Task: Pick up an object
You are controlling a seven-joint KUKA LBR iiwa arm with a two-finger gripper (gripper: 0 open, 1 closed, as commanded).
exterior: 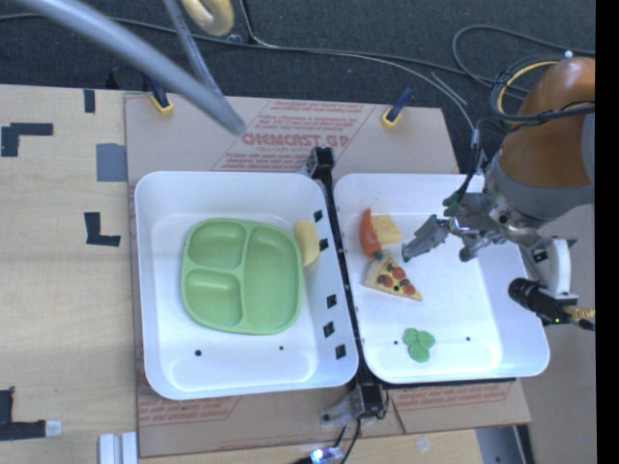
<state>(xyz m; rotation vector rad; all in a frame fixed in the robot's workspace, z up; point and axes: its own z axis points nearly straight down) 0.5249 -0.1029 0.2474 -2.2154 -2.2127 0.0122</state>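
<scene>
In the right bin (503, 346) lie a pizza slice (392, 278), a red pepper-like piece (369, 232) with a yellow block (387, 228) touching it, and a small green leafy piece (419, 344). My gripper (440, 248) hangs over the right bin's middle, just right of the pizza slice and the red piece. It is open with nothing between its fingers. One finger (418, 241) points left toward the pizza slice.
The left bin (160, 259) holds a green divided plate (242, 275) and a pale yellow piece (307, 243) by the divider. A black clip rail (334, 269) separates the bins. Cables trail behind the bench. A grey pole (126, 42) crosses the top left.
</scene>
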